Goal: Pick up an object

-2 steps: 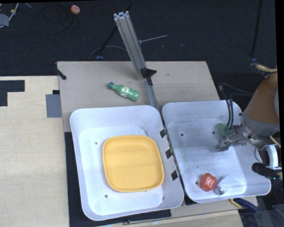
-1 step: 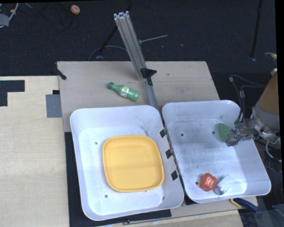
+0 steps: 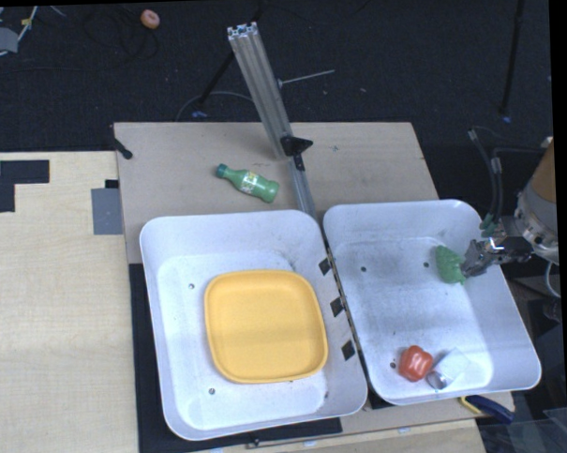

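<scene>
Pale wooden bench (image 3: 374,161) on dark floor, two white bins side by side.

I see the gripper (image 3: 474,259) at the right bin's (image 3: 500,352) right wall, against a green object (image 3: 447,263) lying by that edge; I cannot tell how its jaws stand. A red object (image 3: 415,362) lies near the bin's front edge. A yellow plate (image 3: 265,325) sits mid left bin (image 3: 168,273); a green bottle (image 3: 248,183) lies on the bench behind it.

I work in a robotics lab: a plywood bench (image 3: 374,161), an aluminium camera post (image 3: 263,81), loose cables (image 3: 115,31) on dark carpet.
</scene>
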{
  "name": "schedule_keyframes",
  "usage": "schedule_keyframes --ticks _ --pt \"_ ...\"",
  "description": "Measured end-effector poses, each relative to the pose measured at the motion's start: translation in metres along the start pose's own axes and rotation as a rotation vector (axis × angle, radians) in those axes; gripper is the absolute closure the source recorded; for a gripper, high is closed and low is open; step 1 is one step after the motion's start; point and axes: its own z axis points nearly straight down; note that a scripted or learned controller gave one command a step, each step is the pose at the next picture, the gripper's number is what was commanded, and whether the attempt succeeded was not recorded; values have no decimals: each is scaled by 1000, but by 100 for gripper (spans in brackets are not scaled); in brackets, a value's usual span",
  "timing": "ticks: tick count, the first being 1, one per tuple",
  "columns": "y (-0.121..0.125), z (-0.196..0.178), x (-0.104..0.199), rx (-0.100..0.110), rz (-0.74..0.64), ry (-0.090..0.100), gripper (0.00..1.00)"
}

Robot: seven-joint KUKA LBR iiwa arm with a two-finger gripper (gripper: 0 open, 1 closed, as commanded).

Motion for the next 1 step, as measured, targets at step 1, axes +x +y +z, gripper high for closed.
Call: schedule_keyframes --ticks 1 --pt "0 -14 -1 3 1 1 100"
